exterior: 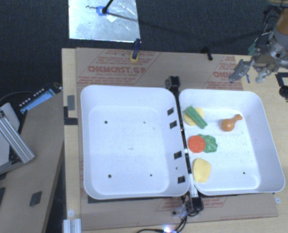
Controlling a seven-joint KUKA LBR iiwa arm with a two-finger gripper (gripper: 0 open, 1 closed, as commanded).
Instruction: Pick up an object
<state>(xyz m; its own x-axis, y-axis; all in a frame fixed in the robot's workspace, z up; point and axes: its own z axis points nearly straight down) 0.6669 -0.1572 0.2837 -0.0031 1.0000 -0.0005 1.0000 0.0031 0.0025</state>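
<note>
A: Nearest the camera lay the yellow piece (201, 170), low in the right bin (267, 144), close against the divider (183, 135). It looked like a small moulded toy: I'd guess light, hard and a bit slick.

B: And the others?

A: Above it sat the tomato (197, 143) with a green leaf (210, 143) touching its right side. Higher up was the corn (195, 116), tilted, near the divider. The drumstick (230, 123) lay apart from the rest, toward the bin's middle, thin end pointing up and right.

B: Which would have been easiest to take?

A: Probably the drumstick. It had free space all round, and its round end seemed a fair place to close on across the width. The thin end might have slipped out. The yellow piece and the corn sat near the wall, so a finger could have struck it.

B: Where was the gripper (248, 74)?

A: Up beyond the far right corner of the right bin, over the brown board (120, 67), well apart from every toy. Its fingers (238, 73) stood apart, with nothing between them.

B: The surface?

A: Smooth white plastic, shallow, with a raised rim. Toys would likely slide if nudged. The left bin (129, 140) had only its dark dots.

B: The room?

A: Dark carpet (192, 8) behind, a shiny sheet (103, 13) on it, and a tan bench (32, 178) to the left.
</note>
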